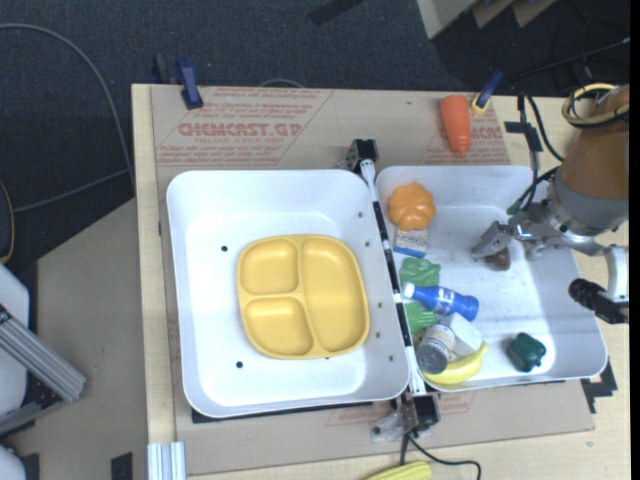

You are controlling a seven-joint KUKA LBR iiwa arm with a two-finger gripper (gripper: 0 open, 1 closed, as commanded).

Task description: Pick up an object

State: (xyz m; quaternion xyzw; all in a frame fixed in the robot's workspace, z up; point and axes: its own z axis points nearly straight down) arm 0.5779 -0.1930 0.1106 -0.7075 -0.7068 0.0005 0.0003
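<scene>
We see the gripper (497, 243) low over the right bin (560, 358), its state unclear, so we should centre squarely over the nearby orange ball (411, 206) before closing.

Red print is showing on the cardboard sheet (250, 118) lying on the table, in the upper left of the frame: large letters are reading roughly "CHEMCAST GP", though the middle letters are blurred. Smaller red lines above and below it, and more print at upper right, are staying too small to read.
</scene>
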